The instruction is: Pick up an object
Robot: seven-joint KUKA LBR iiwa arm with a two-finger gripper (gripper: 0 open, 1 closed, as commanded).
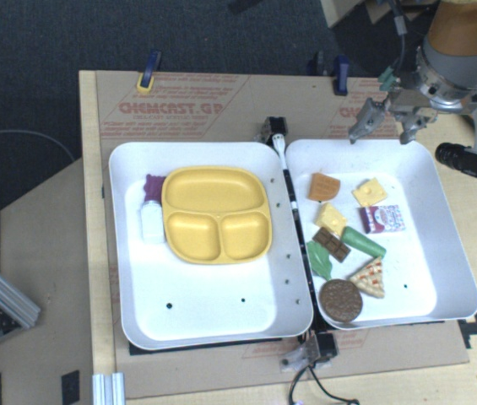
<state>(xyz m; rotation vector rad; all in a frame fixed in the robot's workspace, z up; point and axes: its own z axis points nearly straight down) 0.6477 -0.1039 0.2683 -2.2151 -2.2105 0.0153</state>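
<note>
My gripper (387, 126) hangs over the back rim of the right bin (441, 226), fingers spread apart and nothing between them. Below it in that bin lie toy foods: an orange block (324, 186), a yellow cheese piece (370, 192), a second yellow piece (333, 219), a purple-and-white packet (383, 218), a green cylinder (363, 241), a brown chocolate piece (331, 244), a green leaf shape (320, 261), a pizza slice (370, 278) and a round brown cookie (340, 300).
The left bin (132, 285) holds a yellow divided plate (216, 213), with a white bottle (151, 221) and a purple item (154, 186) at its left. Clamps (146, 78) sit on the board's back edge. Cables run at the front edge.
</note>
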